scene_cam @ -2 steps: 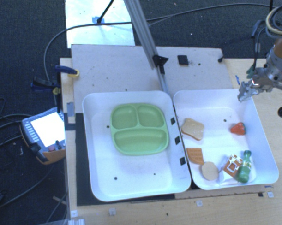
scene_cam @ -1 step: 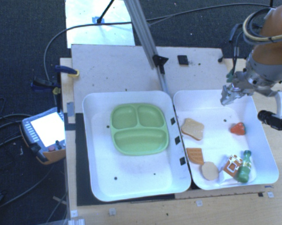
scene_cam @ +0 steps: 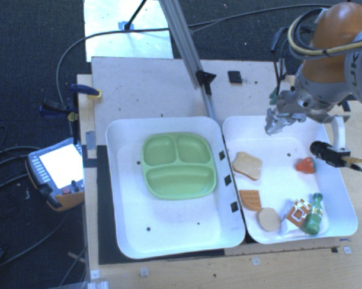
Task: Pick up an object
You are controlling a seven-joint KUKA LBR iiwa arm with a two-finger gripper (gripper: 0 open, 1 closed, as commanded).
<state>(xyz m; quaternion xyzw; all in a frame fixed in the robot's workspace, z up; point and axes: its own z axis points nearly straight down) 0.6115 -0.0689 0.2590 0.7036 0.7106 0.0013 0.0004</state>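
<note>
Two bins sit before me; the right bin (scene_cam: pixel 333 183) holds everything loose. I see my gripper (scene_cam: pixel 275 123) hanging over its far edge, whether apart or together I cannot tell. Nearest it lies the toast slice (scene_cam: pixel 247 166), below and slightly left, clearly apart from it.

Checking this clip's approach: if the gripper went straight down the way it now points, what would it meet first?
Probably bare floor of the right bin. The gripper hangs over its upper part, with the toast slice and red piece off to either side. Depth is unclear from this slant.
</note>
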